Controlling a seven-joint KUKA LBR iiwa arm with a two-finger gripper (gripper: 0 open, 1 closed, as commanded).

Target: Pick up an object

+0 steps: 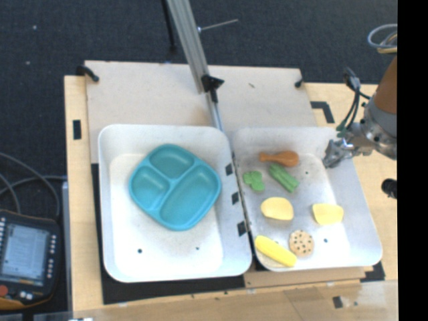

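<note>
Inside the right bin point(348, 206) lie the candidate objects: a brown drumstick point(279, 157) near the far wall, a long green vegetable piece point(283, 178) just below it, and a small green leafy piece point(253, 180) toward the bin's left wall. Nearer the front sit a yellow rounded piece point(277, 208), a yellow wedge point(328, 213), a chocolate-chip cookie point(301, 243) and a yellow banana-like piece point(275, 251) against the front rim. All items rest on the bin floor, apart from the gripper.

The gripper point(334, 154) hangs over the bin's upper right corner, near the drumstick but not touching it. Nothing shows between its fingers; whether they stand apart or together cannot be told.

The left bin point(114, 246) holds a teal divided plate point(175, 186). A slanted metal post point(189, 35) rises behind the bins.
</note>
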